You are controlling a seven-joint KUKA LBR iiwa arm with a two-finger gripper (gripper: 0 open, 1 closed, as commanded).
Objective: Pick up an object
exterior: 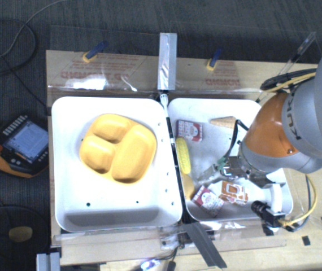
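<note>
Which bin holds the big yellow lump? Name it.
The left bin: the big yellow lump lies in its middle. The right bin holds small things, such as a corn cob.

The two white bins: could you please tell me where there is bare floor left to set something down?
The left bin has bare floor along its near edge and left wall, around the yellow bread-shaped object. The right bin is crowded: corn cob, red-and-white packet, wedge, wrappers and the arm. A small patch lies between packet and wedge.
</note>
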